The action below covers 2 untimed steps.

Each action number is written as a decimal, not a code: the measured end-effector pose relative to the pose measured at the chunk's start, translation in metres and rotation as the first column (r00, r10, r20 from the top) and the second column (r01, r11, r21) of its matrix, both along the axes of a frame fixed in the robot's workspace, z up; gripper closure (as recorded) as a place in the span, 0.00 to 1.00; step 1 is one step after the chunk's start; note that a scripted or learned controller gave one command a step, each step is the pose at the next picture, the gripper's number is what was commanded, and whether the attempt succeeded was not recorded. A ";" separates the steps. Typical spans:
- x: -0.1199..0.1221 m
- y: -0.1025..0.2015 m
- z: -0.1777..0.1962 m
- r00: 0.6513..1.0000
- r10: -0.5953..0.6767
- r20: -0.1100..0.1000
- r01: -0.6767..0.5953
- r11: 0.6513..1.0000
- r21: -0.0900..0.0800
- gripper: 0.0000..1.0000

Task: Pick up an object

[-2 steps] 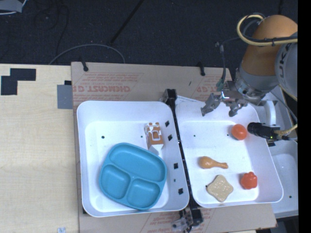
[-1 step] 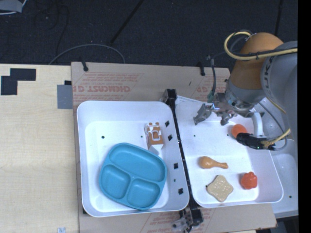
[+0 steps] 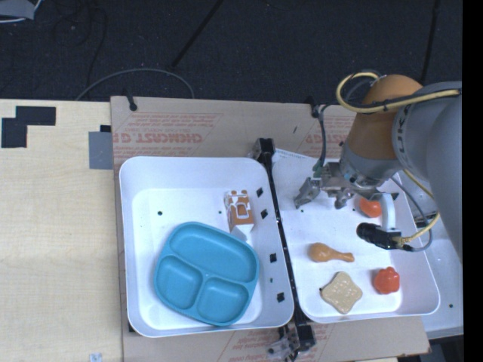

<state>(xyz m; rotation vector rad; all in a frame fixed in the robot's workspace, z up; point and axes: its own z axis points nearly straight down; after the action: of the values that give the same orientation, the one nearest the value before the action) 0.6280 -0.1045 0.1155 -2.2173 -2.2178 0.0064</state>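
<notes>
two white bins on the table. left bin (image 3: 136, 202) has a blue divided plate (image 3: 205, 273) and a small orange-and-white toy (image 3: 240, 208) just above it. right bin (image 3: 430, 292) holds a chicken drumstick (image 3: 329, 254), a toast slice (image 3: 341, 292), a red tomato-ish thing (image 3: 386, 280) and something orange (image 3: 369, 207) half hidden by the arm. gripper (image 3: 324, 193) is low at the bin's upper part, spread and holding nothing.

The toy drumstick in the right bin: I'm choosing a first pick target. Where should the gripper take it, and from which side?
Grip the drumstick probably across its plump rounded end, toward the bin divider, coming straight down from above. It lies flat with its thin bone end pointing right; the fat end gives the fingers more to close on, and the floor of the right bin around it looks bare.
</notes>
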 end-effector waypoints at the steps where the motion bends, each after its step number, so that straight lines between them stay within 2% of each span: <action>1: 0.001 -0.001 0.012 1.000 -0.003 0.002 0.003 1.000 -0.001 1.00; 2: 0.002 -0.001 0.054 1.000 -0.001 0.007 0.001 1.000 -0.001 1.00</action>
<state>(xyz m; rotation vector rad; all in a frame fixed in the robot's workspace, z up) 0.6301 -0.1059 0.1699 -2.2229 -2.2205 -0.0006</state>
